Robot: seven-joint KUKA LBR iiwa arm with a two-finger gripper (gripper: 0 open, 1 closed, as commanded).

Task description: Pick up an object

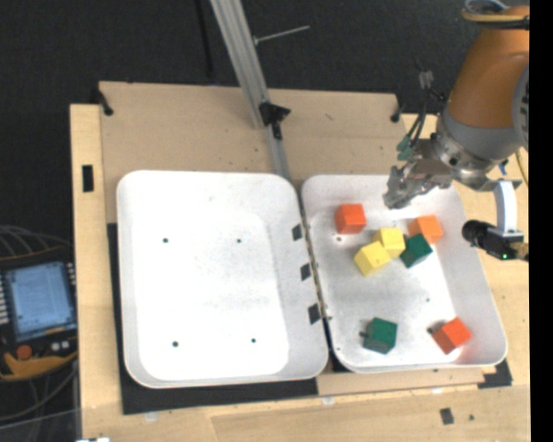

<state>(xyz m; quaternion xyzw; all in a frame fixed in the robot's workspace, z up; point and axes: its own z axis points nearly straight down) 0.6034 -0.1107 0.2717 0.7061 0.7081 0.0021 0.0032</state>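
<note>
Seven small blocks lie in the right bin (475, 284), scattered over its white floor. An orange block (350, 216) sits toward the bin's upper left, and a second orange block (429, 227) lies further right, close under the arm's wrist. Two yellow blocks (380, 250) touch each other near the middle, with a green block (416, 250) just beside them on the right. Another green block (380, 335) rests near the lower edge, and a red-orange block (452, 334) lies in the lower right corner.

Reaching in from the right, the arm (487, 72) angles down and leftward over the bin's upper right part, its orange band above the grey wrist. Its pincer (401, 191) points down over bare floor between the two orange blocks; nothing is seen between its tips, and whether they stand apart or together cannot be told.

Beside it, the left bin (138, 247) rests on the worktop (175, 127).
</note>
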